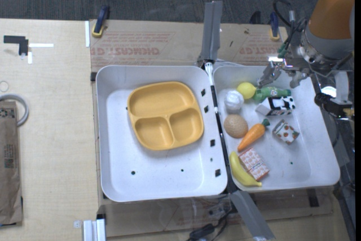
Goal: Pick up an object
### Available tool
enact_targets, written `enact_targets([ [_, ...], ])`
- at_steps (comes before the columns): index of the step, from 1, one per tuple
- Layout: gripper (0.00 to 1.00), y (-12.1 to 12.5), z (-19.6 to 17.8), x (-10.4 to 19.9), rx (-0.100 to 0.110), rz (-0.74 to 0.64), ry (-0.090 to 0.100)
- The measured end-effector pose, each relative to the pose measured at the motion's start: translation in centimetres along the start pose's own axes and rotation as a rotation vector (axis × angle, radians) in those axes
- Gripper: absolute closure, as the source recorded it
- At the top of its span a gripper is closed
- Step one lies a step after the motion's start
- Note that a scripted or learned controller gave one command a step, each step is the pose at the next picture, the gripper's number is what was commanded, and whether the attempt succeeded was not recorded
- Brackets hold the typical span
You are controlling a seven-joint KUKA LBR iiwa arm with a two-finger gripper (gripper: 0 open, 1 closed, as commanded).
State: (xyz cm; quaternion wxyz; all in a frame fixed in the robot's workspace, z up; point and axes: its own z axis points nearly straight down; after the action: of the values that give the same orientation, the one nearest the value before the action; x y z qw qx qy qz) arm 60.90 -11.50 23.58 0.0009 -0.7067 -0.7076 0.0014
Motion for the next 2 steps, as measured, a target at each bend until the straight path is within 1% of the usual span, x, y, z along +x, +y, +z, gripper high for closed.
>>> enact_targets([
  [1, 0.0, 3.1, -0.4, 0.2, -0.003, -0.072, -0.001],
  [2, 0.0, -1.2, 11.7, -1.9, -0.02, 0.06, -0.002],
])
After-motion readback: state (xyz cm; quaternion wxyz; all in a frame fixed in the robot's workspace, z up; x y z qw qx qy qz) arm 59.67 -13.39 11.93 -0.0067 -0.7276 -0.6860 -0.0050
